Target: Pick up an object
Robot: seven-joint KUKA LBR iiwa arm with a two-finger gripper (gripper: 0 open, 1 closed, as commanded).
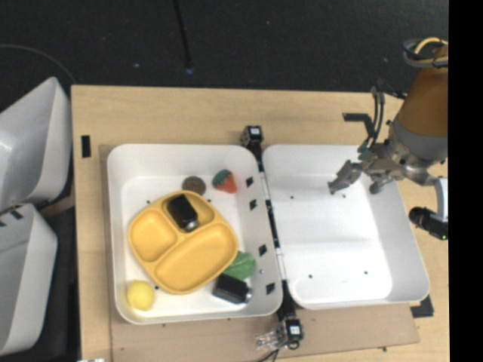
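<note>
Objects for picking were all seen in the left bin (121, 164): a yellow divided plate (170, 259) with a black item (183, 211) in 1 of its compartments, a brown disc (194, 184) and a red strawberry-like piece (223, 179) behind it, a yellow ball (139, 296) at the near left corner, and a green piece (243, 263) beside a second black item (231, 289). The gripper (358, 179) was seen above the right bin (332, 292), near its far right corner, with its 2 fingers spread apart and nothing held between them.

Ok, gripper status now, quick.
Gripper: open, holding nothing, above the right bin.
</note>
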